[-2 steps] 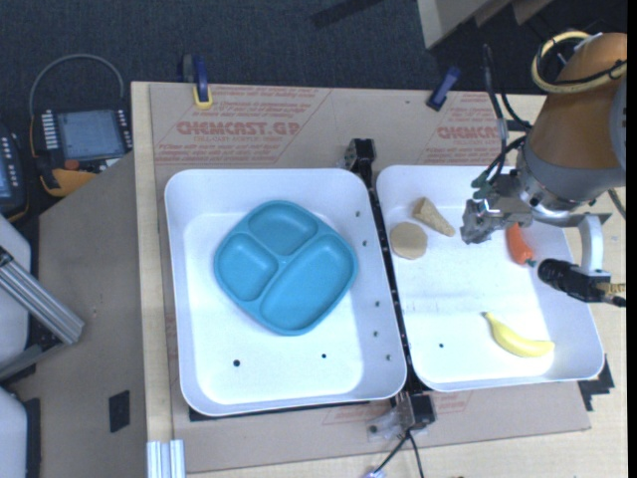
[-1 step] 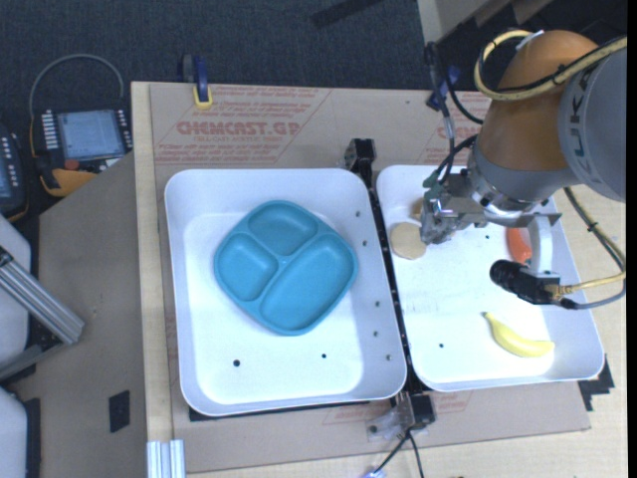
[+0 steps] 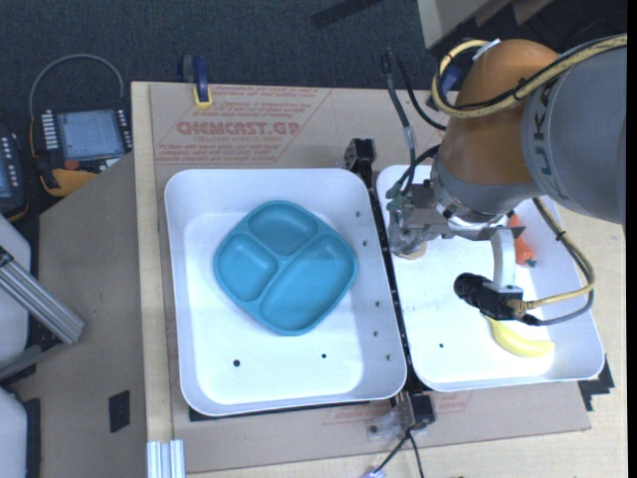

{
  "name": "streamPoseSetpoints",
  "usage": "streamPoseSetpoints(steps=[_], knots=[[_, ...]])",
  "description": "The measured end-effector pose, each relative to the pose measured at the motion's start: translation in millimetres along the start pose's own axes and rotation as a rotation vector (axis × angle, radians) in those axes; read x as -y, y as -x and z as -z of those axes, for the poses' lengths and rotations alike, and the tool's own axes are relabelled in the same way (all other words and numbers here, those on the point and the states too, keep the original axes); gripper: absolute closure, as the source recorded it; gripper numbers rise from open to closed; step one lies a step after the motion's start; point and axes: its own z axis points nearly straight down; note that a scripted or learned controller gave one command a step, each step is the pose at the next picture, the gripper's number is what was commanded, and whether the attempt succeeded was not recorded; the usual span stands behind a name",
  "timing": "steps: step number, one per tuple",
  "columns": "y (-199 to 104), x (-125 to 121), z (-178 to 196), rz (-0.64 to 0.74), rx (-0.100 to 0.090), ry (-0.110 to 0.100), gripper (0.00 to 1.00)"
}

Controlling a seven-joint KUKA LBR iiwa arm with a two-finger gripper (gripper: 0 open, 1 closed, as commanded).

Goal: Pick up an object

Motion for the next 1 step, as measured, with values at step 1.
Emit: streamPoseSetpoints(steps=[1], knots=[[-56.7,1.1,-7.4,0.001,0.000,0.000,1.00]])
